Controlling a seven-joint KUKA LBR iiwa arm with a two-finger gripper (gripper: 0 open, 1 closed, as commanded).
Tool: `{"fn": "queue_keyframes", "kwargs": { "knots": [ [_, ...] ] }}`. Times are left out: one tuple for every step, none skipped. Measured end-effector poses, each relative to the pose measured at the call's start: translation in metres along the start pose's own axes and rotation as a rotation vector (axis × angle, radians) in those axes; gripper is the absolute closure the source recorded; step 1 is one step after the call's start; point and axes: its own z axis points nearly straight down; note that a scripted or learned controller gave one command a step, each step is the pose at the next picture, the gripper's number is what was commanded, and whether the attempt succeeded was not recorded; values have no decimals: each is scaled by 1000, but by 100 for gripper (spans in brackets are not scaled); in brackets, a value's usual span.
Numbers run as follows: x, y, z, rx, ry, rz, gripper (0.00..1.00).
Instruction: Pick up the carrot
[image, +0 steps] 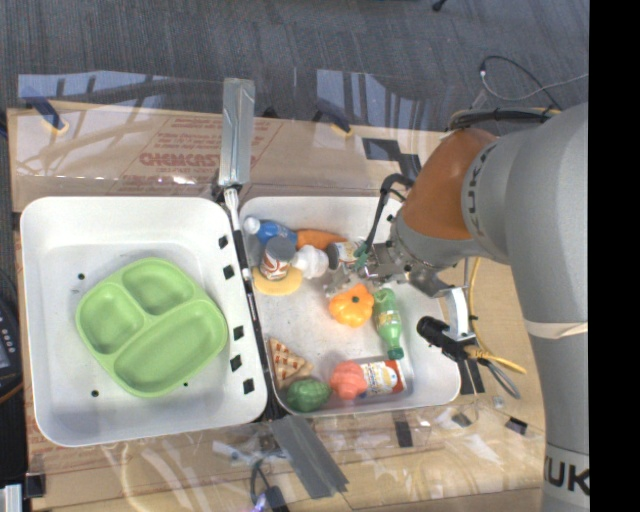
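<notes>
The carrot (318, 239) is an orange piece lying near the far wall of the right bin (440, 385), partly behind a small figure and a white item. My gripper (357, 262) hangs low in that bin just right of the carrot, above an orange pumpkin-shaped toy (351, 306). Nothing shows clearly between its fingers; the wrist hides much of them.
The right bin also holds a blue-capped figure on a yellow base (276, 262), a green bottle (388, 322), a waffle piece (285, 361), a green vegetable (308, 394) and a pink-and-white bottle (368, 379). A green divided plate (152, 325) lies in the left bin (40, 260).
</notes>
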Motion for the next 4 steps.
{"fn": "queue_keyframes", "kwargs": {
  "knots": [
    [83, 13, -79, -6, -1, -108, 100],
    [82, 12, -78, -5, -1, -107, 0],
    [89, 22, -73, -5, -2, 150, 0],
    [90, 22, -82, -2, -1, 144, 100]
  ]
}}
